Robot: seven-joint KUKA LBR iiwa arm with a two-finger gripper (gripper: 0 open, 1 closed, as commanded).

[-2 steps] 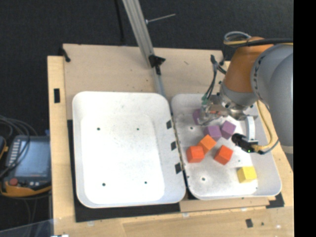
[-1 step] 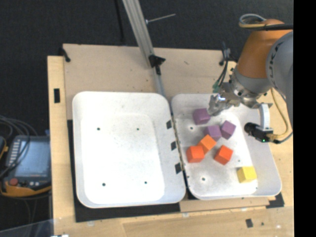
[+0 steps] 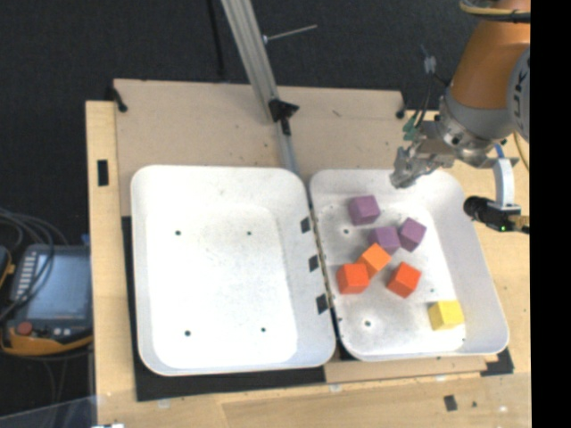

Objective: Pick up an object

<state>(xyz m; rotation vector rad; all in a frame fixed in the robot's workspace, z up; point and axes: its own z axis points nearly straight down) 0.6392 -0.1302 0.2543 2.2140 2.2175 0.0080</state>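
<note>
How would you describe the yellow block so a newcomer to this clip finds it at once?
Start at the right white bin, the one holding all the coloured cubes. Go to its near right corner, below the cluster of purple and orange cubes. The yellow cube sits there alone, apart from the nearest orange cube, and it is the sole yellow one.

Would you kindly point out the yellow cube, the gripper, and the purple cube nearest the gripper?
yellow cube (image 3: 444, 314), camera view, its top face.
gripper (image 3: 403, 176), camera view, between its fingertips.
purple cube (image 3: 363, 209), camera view, its top face.
</note>
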